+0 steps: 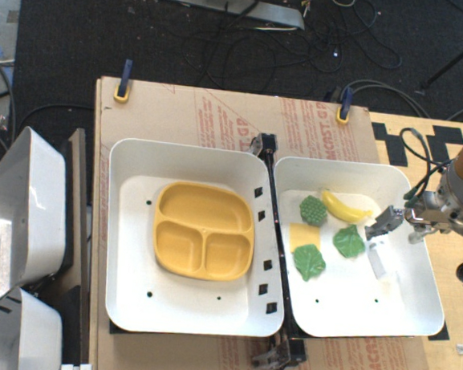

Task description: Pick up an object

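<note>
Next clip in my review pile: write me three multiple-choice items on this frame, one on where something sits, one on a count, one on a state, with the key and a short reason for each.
1. Where does the yellow divided tray lie?
A. In the left bin
B. In the right bin
C. On the bench outside the bins

2. How many green toy pieces lie in the right bin?
A. One
B. Three
C. Five

3. How does the gripper stand to the banana?
A. It has the banana clamped
B. It is over the right bin beside the banana, with nothing between its fingers
C. It is over the left bin

Key: 1 A, the tray fills the middle of the left bin. 2 B, three green pieces lie around the yellow block. 3 B, the banana lies free on the bin floor.
</note>
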`<state>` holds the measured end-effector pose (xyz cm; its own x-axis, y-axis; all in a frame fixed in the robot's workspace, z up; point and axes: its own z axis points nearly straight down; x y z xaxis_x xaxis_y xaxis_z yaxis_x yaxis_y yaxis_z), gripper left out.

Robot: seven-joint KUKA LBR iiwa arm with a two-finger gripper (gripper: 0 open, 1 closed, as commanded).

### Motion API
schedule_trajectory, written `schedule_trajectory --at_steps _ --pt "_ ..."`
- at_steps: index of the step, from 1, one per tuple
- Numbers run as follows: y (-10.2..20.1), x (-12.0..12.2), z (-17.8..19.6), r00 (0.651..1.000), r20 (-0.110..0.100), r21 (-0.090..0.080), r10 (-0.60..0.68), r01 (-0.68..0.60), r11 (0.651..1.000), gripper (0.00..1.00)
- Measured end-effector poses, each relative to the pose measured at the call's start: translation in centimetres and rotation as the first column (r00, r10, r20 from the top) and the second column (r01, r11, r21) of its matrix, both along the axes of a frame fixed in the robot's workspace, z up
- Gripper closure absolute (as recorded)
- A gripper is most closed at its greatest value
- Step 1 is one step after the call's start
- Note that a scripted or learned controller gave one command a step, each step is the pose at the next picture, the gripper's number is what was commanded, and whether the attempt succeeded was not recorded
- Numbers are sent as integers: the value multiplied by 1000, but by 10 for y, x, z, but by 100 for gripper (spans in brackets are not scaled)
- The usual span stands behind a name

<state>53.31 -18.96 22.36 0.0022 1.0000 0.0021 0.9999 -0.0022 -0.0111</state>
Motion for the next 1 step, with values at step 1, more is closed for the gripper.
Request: schedule_trajectory --at_steps 1 --pt "0 3 6 1000 11 -2 3 -3 1000 0"
